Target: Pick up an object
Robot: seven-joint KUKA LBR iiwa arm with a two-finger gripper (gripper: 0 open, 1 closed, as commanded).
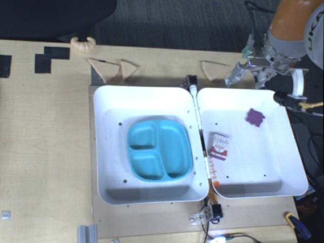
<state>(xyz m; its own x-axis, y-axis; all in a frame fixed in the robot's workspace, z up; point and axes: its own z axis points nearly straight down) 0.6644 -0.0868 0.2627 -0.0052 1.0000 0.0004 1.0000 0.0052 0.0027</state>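
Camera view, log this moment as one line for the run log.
gripper: above right bin's far edge, holding nothing | purple piece, red-white packet: right bin | blue tray: left bin

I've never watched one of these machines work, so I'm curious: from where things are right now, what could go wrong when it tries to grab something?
1. The purple piece and the red-and-white packet look flat, so the tool may slip off them.
2. The packet lies close to the right bin's inner wall, which could block one side.
3. The blue divided tray looks too wide to grasp easily.
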